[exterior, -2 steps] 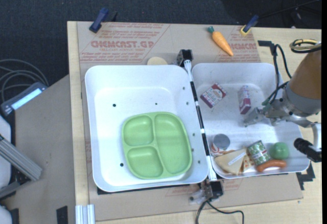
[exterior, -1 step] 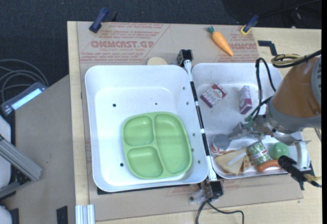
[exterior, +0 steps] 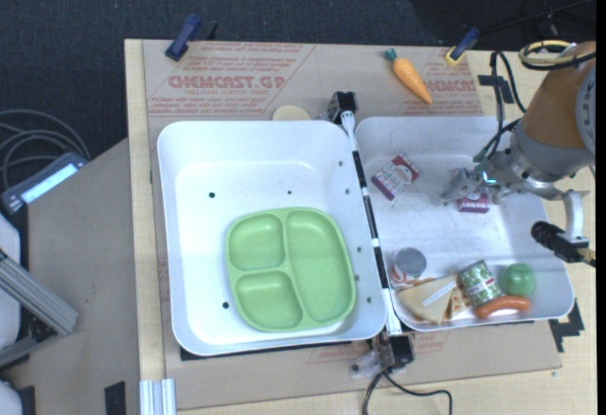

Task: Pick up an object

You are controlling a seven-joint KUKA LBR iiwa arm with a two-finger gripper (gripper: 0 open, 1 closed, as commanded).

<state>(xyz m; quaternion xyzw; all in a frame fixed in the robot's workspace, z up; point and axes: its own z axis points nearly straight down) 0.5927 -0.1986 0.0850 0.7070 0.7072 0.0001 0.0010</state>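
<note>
My gripper point(exterior: 471, 188) reaches in from the right and hangs low in the middle of the right bin point(exterior: 445, 134). Right under its tip lies a small purplish-pink object point(exterior: 474, 205), touching or nearly touching it. A small red and white packet point(exterior: 395, 176) lies to the left in the same bin. Along the bin's near edge lie a grey disc point(exterior: 409, 262), a sandwich slice point(exterior: 426, 297), a small green-labelled can point(exterior: 480, 283), a green ball point(exterior: 518, 279) and an orange sausage-shaped piece point(exterior: 499, 308).
The left bin point(exterior: 189, 167) holds a green three-compartment plate point(exterior: 289, 267). A toy carrot point(exterior: 411, 77) lies on the bench behind the right bin. Blue clamps point(exterior: 180, 38) sit at the bench's far corners. The arm's orange band point(exterior: 559, 115) rises over the right bin's right side.
</note>
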